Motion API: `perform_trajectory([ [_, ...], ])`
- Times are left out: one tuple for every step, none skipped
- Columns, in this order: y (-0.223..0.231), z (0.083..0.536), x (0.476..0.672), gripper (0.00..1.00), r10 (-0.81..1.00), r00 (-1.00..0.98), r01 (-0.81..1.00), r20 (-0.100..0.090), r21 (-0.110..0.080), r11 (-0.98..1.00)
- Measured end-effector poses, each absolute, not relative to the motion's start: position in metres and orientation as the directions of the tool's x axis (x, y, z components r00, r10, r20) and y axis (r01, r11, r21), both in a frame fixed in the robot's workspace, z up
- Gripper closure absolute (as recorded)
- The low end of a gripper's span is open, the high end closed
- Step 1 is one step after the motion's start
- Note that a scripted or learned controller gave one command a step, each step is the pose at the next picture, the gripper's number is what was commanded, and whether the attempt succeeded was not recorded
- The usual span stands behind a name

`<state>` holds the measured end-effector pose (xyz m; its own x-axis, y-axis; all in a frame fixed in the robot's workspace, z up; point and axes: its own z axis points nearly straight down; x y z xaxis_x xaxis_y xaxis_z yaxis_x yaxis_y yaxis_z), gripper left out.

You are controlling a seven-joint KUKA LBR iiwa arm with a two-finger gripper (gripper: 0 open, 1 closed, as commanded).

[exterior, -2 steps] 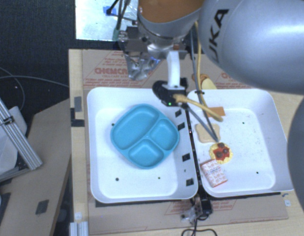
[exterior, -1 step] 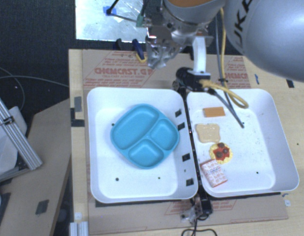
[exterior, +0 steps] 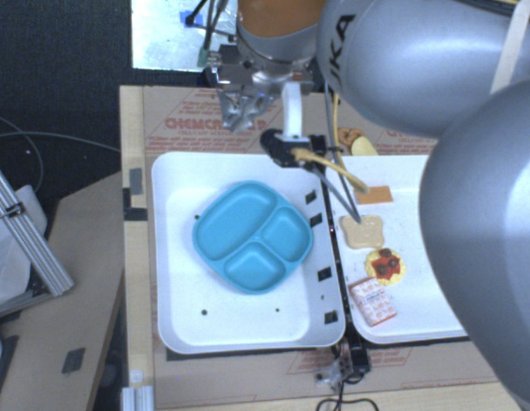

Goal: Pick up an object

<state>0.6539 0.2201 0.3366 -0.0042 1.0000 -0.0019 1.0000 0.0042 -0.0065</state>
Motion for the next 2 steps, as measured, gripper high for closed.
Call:
perform_trajectory([
  [0.235,0.546,0.663,1.00,1.000,-0.006,1.000,0.007,0.020,0.006],
  [0.182,0.529,0.601,1.00,1.000,0.002,1.000,0.001,0.003,-0.002],
])
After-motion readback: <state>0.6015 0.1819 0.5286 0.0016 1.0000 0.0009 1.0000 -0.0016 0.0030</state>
